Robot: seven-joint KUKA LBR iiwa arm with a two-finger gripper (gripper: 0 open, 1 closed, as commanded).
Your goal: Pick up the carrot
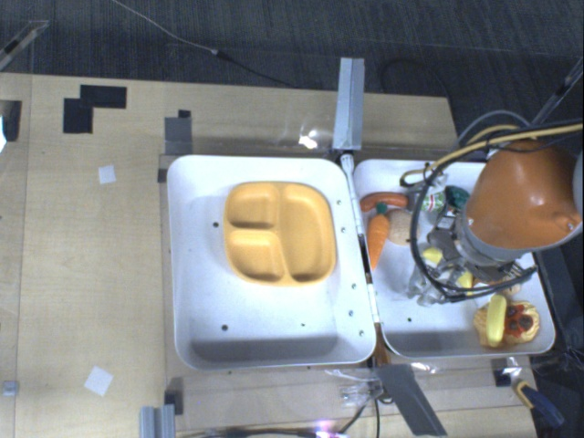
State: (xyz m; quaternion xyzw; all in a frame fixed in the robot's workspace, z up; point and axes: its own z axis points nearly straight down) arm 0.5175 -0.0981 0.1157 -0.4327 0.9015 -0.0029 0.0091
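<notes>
The arm is reaching in over the right bin, its orange band covering much of that bin's middle. The gripper is sitting low under the wrist, half hidden by black cables. Whether it is open or closed cannot be told, and nothing is showing in its grasp.

The carrot is lying in the right bin, toward the view's left of the gripper and clear of it. It is resting along the wall next to the left bin, with its green top pointing to the far side. A tan potato is touching the carrot on the side nearer the gripper. A red sausage is lying just beyond the carrot's top, farther from the gripper. A green and white item is peeking out by the far wall, partly under the cables. Small yellow pieces are sitting right by the gripper. A banana and a red fruit are lying together in the near corner, to the gripper's other side.

The left bin is holding a yellow plate with three compartments, well apart from the gripper.
</notes>
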